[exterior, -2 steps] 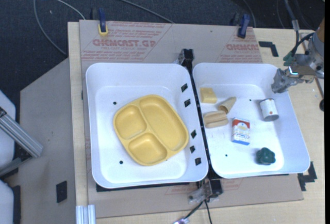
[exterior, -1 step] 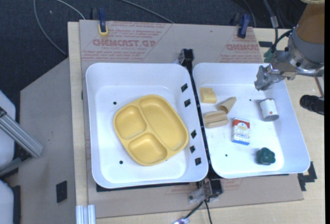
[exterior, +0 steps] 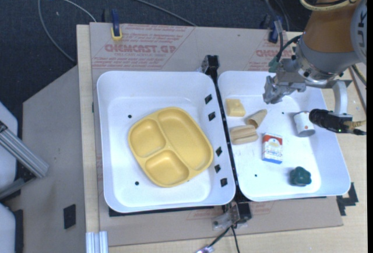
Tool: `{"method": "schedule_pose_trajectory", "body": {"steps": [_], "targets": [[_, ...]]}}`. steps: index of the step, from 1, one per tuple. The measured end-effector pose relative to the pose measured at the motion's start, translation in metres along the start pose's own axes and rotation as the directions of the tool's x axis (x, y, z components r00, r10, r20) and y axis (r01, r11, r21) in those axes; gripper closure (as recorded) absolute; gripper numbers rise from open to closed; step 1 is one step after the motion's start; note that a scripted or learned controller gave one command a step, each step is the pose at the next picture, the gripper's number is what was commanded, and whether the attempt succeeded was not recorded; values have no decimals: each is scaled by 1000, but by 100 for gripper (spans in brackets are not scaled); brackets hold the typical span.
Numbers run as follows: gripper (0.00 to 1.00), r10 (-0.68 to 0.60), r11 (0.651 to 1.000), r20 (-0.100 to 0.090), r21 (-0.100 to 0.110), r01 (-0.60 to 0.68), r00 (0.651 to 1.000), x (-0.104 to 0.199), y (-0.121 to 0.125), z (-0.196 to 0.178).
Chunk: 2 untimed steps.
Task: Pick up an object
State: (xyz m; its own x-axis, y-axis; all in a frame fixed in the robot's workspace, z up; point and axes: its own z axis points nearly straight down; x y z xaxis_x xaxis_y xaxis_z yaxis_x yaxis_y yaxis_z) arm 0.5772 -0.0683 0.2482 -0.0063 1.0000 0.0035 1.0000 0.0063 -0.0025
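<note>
Above the right bin, near its back edge, hangs the gripper, at the end of the arm that comes from the right. The fingers point down, but they are dark and small against the white floor, so I cannot tell how far they are open. Nothing is visible between them, and I judge that the gripper carries no object at this moment.

All the small objects lie on the floor of the right bin. A yellow block is just below and to the left of the gripper, near the wall between the bins. Beside it are a tan wedge and a tan roll, close together. A small box with red and white print lies in the middle. A white cup lies on its side more to the right, and a green lump sits near the front corner. The left bin has a yellow tray with three compartments.

So, in my judgement, the task is at an early step: no object is lifted, and the grasp itself is not yet done. The gripper seems nearest to the block and the wedge, so one of these is perhaps the target, but I cannot be sure. What is left is to go down, to close on an object, and to lift it off the floor.
</note>
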Motion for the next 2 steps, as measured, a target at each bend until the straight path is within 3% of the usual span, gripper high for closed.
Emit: {"method": "schedule_pose_trajectory", "body": {"steps": [2], "targets": [[100, 0, 1000, 0, -3, 0, 1000, 112, 16, 12]]}}
